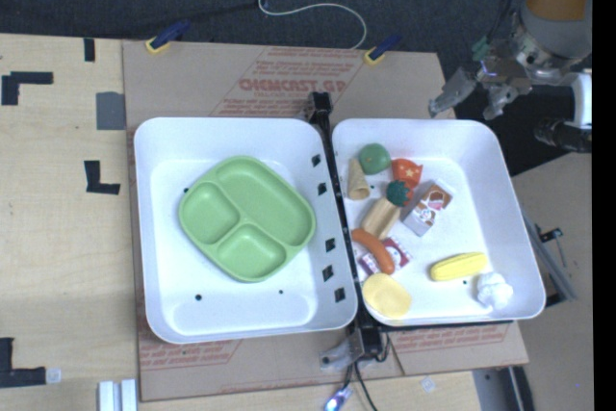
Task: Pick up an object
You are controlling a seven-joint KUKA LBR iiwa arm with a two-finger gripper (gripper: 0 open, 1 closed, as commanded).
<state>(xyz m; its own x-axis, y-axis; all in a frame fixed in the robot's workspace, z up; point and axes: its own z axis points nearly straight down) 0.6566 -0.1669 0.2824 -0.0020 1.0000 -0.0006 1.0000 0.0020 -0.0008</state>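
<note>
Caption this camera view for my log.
Open claw above right bin's far edge; toy foods inside, green tray in left bin.

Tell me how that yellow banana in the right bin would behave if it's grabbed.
The banana looks like smooth plastic, so it is probably light and stiff, perhaps slippery. Its rounded, curved body lies flat on the right bin floor, so a push would likely make it slide or spin.

The gripper [474, 97] hung open above the far right corner of the right bin [507, 170], holding nothing. That bin held a jumble of toy food (a yellow banana [457, 267], a green ball [373, 157], a sausage [373, 248] among it). A green divided plate [247, 218] lay in the left bin [154, 207], on the cardboard-covered surface [279, 82].
</note>
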